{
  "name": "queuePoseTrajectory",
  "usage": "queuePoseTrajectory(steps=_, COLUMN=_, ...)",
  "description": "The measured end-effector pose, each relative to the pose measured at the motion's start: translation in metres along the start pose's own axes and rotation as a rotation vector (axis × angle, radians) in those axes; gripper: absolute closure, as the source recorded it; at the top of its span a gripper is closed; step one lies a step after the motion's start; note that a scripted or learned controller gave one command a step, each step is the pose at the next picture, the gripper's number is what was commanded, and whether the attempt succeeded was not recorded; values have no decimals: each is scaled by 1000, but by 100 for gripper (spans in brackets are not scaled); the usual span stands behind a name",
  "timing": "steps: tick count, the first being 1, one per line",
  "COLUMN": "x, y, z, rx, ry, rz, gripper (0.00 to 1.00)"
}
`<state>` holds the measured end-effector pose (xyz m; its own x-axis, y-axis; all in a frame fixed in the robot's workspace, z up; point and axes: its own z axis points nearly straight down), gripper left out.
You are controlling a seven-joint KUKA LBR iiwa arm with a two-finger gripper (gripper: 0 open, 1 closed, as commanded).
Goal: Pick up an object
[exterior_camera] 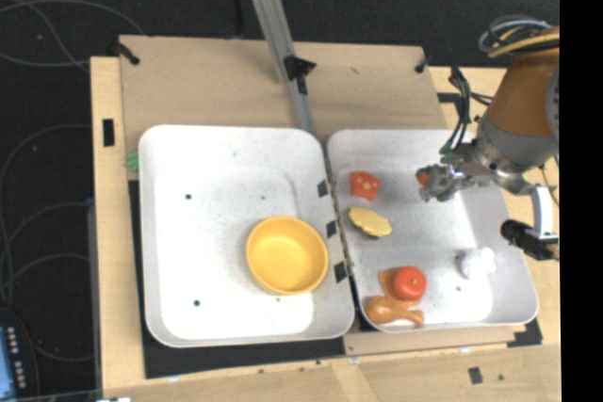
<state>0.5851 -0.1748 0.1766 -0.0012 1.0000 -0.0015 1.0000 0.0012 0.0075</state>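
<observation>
My fingers (435,184) hang over the right bin (490,297), toward its far right, and I cannot tell how wide they stand; nothing sits between them. I judge I am at the approach, with no object chosen. The red block (365,185) lies to my left, the yellow piece (369,222) just nearer. Next I must settle over one and come down straight.

arm (516,132): grey | orange band | black cables | dark pincer (435,184)
</observation>
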Motion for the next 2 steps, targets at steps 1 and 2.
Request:
queuePoseTrajectory(steps=1, x=5, y=8, z=-48, rx=0, ry=0, rz=-3, gripper=100)
queuePoseTrajectory(steps=2, x=5, y=9, z=-59, rx=5, ry=2, rz=-4, gripper=100)
